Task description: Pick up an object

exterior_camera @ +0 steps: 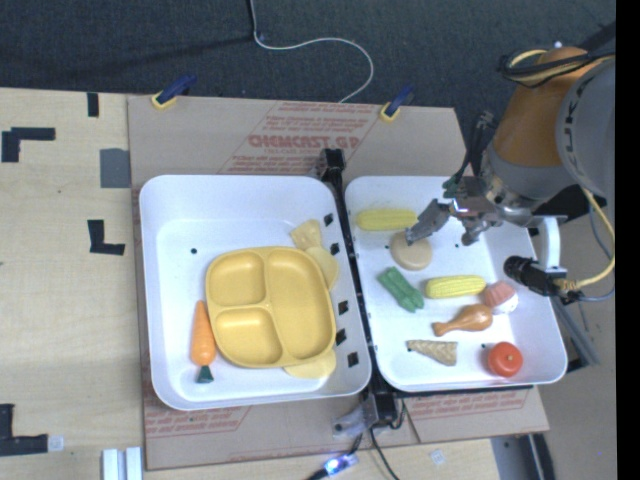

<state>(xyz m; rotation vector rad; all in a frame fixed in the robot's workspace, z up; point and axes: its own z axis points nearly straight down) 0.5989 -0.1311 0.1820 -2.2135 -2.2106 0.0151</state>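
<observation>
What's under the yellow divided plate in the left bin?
Pale yellow pieces stick out from beneath the plate at its upper right and lower right. Whether they are one thing or several is hidden by the plate.

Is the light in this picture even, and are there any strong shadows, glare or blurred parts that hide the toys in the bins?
In the camera view the light is soft and even; shadows are faint, as under the yellow divided plate. The white right bin is bright yet keeps its detail, so the tomato and carrot read clearly. The whole picture is slightly soft, most at the gripper, where fine detail is hard to tell.
</observation>
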